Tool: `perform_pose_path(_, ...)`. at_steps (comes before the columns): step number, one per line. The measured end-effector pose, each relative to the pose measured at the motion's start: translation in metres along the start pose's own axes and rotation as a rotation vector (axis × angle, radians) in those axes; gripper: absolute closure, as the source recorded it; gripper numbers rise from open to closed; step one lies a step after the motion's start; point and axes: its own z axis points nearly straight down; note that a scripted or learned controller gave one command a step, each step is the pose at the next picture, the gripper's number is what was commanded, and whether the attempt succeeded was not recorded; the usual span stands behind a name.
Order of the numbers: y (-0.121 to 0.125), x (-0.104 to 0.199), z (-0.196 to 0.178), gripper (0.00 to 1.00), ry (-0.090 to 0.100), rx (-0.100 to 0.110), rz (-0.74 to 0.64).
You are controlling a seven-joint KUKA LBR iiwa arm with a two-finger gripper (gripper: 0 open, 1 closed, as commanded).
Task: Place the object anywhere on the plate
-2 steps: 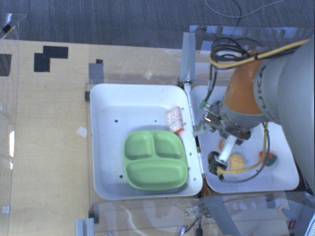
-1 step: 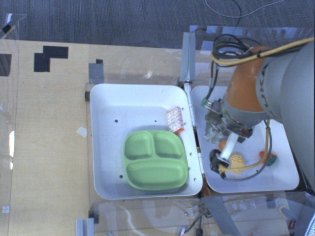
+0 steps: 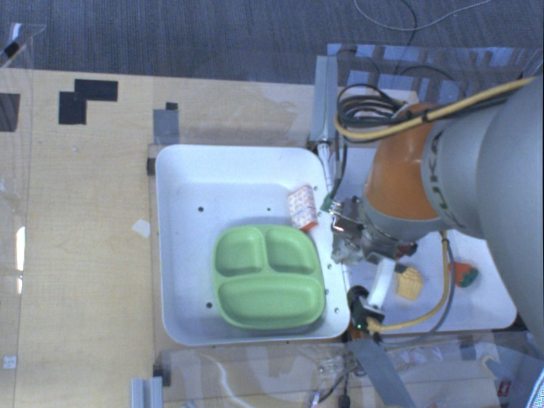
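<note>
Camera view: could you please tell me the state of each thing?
Green plate, flat in left bin, nothing on it.
Red-and-white packet, beside plate's far corner, not on it.
Yellow object, lying in right bin.
Orange object, right bin, partly hidden.
Gripper, low between the bins.

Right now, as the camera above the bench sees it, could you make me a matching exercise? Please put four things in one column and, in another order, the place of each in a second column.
Things
1. green plate
2. red-and-white packet
3. yellow item
4. orange item

Places
A. right bin, nearest its right side
B. left bin, lower middle
C. right bin, further to the left
D. left bin, at the plate's far right corner

Pairs: 1-B, 2-D, 3-C, 4-A
</note>
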Motion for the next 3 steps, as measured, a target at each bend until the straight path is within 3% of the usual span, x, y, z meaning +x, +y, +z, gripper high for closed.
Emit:
perform_pose_path(1,0.0,0.0,0.0,0.0,0.0,0.0,0.001)
perform_pose_path(2,0.001,0.0,-0.01,1.0,0.001,0.0,-0.002)
perform_pose_path(3,0.001,0.0,-0.01,0.0,0.001,0.0,-0.001)
